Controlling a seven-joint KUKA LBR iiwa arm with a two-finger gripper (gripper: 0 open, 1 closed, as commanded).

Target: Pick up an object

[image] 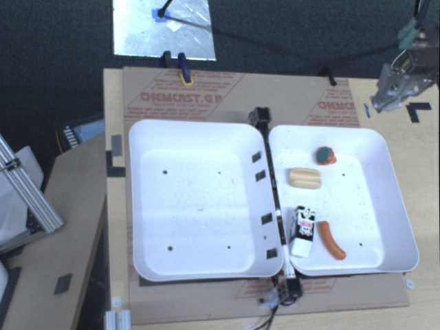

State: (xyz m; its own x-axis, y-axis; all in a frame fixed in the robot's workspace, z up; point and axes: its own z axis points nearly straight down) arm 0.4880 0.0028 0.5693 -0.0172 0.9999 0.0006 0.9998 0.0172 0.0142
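A robotics lab or test bench: two white bins (199,205) clipped side by side on a cardboard-covered board (227,91), aluminium framing (24,191) at left, dark floor beyond.

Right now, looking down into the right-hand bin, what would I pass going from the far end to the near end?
Red-and-green toy → tan bread roll → black-and-white carton, with the orange sausage beside it.

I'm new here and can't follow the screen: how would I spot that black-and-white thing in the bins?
Find the right bin. Along its left wall, near the front, lies the small cow-patterned carton, just left of the orange sausage. It alone is boxy with black-and-white patches.
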